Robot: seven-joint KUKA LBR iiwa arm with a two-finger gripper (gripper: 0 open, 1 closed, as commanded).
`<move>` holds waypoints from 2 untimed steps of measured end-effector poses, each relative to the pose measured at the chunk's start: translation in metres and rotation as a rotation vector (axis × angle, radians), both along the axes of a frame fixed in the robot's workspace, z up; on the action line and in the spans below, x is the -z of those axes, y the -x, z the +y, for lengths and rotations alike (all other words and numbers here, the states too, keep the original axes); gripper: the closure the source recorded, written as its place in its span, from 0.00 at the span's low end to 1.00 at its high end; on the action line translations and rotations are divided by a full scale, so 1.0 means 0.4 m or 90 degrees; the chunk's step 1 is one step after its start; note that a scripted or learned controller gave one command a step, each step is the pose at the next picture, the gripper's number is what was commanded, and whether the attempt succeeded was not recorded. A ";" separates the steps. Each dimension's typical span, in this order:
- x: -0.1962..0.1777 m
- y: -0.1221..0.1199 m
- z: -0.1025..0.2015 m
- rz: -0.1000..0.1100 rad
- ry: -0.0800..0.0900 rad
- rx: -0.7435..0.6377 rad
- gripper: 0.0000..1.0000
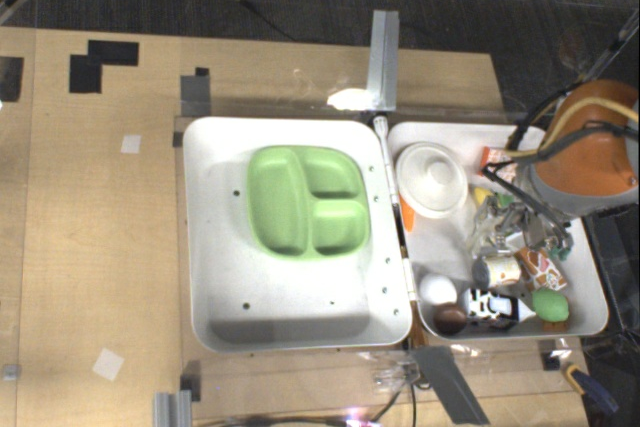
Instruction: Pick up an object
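Seemingly kept clear as a drop spot, the left bin (215,245) holds just a green divided tray (305,200), while the claw (510,230), its state untellable, dips among clutter in the right bin (590,300).

Readable text: none that I can make out anywhere in my view.
Orange-and-white printed carton (497,158) at the far edge of my right white bin (598,310): printing shows, too small to read.
Small black-and-white patterned pack (489,306) at the near edge of that bin: bold markings, no letters I can tell.
Brown-and-white printed packet (545,268) beside it: print blurred.
Wooden surface (90,245): black square patches (100,63), carrying no writing.
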State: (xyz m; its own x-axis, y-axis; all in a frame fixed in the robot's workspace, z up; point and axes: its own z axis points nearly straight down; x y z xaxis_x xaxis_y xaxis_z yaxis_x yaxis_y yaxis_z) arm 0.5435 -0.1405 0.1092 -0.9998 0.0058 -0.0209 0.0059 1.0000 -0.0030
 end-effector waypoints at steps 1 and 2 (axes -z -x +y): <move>0.001 0.000 0.001 0.000 0.000 0.000 0.00; 0.045 -0.072 0.058 0.003 0.000 0.020 0.00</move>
State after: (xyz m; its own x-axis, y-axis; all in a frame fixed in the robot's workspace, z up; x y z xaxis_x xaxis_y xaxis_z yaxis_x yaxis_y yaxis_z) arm 0.5724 -0.1174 0.0911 -0.9992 0.0376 -0.0170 0.0376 0.9993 -0.0027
